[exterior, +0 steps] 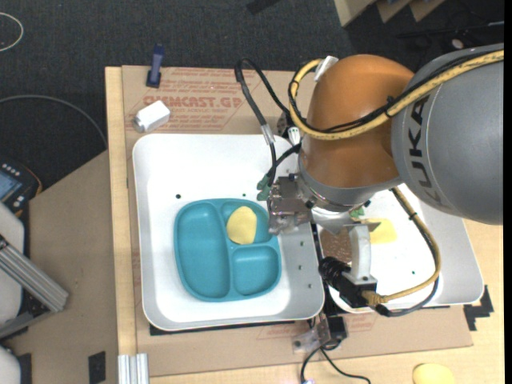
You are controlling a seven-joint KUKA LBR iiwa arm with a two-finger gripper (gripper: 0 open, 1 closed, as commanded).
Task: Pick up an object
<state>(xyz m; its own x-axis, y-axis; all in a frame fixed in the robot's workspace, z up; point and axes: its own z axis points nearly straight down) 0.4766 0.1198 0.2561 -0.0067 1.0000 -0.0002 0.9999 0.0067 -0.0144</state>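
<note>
Camera view looked down on the big grey arm point(448, 126) with its round orange band point(356, 126), which came in from the right and bent down over the strip between the two shallow white bins. The gripper point(282, 206) hung at the right edge of the left white bin point(160, 174), and I could not tell if it was open or shut. Just to the gripper's left lay one teal plastic tray with three sections point(224, 250), and one yellow oval piece point(242, 225) sat in its top right section, very near the gripper. To the gripper's right, in the right white bin point(448, 270), was one small pale yellow thing point(382, 231). White letters "KU" showed on the arm. Red print on the brown cardboard sheet point(200, 98) behind the bins read "CAST".
</note>
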